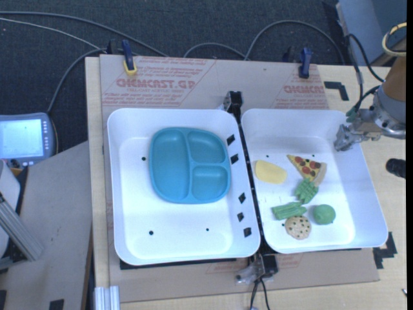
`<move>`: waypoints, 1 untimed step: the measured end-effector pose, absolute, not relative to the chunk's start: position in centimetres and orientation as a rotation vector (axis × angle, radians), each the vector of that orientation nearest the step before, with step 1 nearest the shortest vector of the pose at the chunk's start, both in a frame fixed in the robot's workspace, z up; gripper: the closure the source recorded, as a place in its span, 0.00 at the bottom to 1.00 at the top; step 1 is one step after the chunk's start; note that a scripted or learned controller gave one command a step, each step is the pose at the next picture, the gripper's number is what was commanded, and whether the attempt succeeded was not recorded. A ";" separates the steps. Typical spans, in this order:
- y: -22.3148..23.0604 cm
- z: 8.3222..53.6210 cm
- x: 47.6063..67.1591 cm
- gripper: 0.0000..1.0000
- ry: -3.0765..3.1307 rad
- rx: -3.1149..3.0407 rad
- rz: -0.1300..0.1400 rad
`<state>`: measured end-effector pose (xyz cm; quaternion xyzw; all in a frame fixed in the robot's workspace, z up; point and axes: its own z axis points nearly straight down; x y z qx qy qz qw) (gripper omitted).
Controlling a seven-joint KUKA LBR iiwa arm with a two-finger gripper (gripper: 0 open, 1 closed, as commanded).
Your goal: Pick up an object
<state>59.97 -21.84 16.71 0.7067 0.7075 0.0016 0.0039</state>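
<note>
Two bins sit side by side on the bench: the left bin (122, 173) has a divided tray (189, 165) lying in its middle, and the right bin (361, 199) holds all the toy food. In there, the cheese wedge (270, 172) is left of the pizza slice (306, 167), with the two bean pods (297, 201) just in front of them, then the cookie (297, 227) nearest the front edge and the round veggie (323, 214) to its right. The gripper (345, 138) hangs over the right bin's back right corner, well apart from the food.

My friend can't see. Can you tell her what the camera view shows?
A robot gripper hovers at the right bin's far right edge, holding nothing. That bin holds toy food: pizza slice, yellow piece, green pieces, cookie. The left bin holds a blue divided plate.
</note>
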 end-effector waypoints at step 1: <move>-21.2 21.3 60.1 1.00 2.220 2.215 0.005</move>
